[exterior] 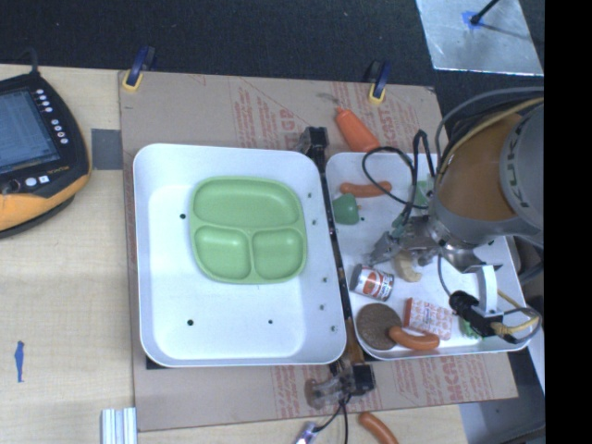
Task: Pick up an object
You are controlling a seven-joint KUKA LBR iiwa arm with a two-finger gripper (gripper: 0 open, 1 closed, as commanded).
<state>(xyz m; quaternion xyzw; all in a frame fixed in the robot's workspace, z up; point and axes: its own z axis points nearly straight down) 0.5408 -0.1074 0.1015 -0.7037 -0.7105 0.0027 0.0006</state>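
My gripper (396, 246) reaches down into the right bin (344, 169), under the grey and orange arm (481, 178). Just below it lie a small red and white can (374, 284) on its side and a pale beige item (408, 268). A green object (345, 210) and a thin orange sausage (364, 190) lie in the bin's upper left. Near the front are a brown round disc (375, 324), another sausage (413, 340) and a red and white packet (430, 316). The arm hides the bin's right part.
The left bin (162, 331) holds a green divided plate (248, 228). An orange carrot (354, 129) lies outside, behind the bins, and another orange piece (376, 425) lies at the front edge. A teach pendant (32, 151) rests at far left. Cables (393, 160) loop over the right bin.
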